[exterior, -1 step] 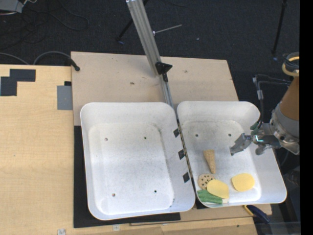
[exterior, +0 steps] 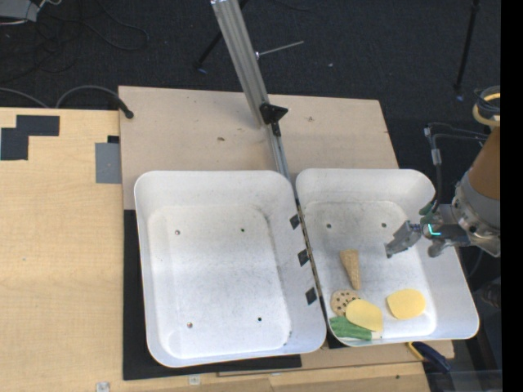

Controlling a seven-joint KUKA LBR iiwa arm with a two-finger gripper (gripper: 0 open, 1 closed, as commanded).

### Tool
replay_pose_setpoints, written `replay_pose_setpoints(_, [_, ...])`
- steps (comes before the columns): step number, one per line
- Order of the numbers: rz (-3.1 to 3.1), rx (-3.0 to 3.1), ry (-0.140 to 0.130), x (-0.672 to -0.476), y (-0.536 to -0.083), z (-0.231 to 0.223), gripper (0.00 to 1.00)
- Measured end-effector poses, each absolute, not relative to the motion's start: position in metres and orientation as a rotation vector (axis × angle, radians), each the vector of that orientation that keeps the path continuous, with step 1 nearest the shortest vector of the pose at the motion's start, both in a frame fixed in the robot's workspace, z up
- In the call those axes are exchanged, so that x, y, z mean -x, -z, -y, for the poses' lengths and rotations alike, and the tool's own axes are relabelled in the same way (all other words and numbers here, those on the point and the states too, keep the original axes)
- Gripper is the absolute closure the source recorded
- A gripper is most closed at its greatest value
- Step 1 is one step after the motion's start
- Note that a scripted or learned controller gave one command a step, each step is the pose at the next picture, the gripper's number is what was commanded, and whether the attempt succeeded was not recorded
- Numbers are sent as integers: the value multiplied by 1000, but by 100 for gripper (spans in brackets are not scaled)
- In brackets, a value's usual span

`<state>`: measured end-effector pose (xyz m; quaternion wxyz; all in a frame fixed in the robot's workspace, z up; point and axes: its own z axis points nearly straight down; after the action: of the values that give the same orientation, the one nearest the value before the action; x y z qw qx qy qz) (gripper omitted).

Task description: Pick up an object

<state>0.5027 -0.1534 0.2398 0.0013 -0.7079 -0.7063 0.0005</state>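
My gripper (exterior: 419, 242) hovers over the right side of the right bin (exterior: 368, 188), its two fingers spread apart with nothing between them. In that bin lie a tan cone-shaped piece (exterior: 350, 266), a round yellow piece (exterior: 406, 304), a second yellow piece (exterior: 364, 314) resting over a green item (exterior: 350, 329), and a small brown dotted disc (exterior: 339, 301). The round yellow piece sits below and slightly left of the gripper; the cone lies to its left.
The left bin (exterior: 214, 264) stands beside the right one, parted by a rim with black clips (exterior: 302, 256). A grey metal rail (exterior: 245, 64) slants up from the bins' back junction. Wooden bench surface (exterior: 57, 251) extends to the left.
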Motion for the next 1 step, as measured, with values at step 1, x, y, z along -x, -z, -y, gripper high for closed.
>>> replay_pose_setpoints(1, [2215, 2216, -7, -508, -179, 147, 0])
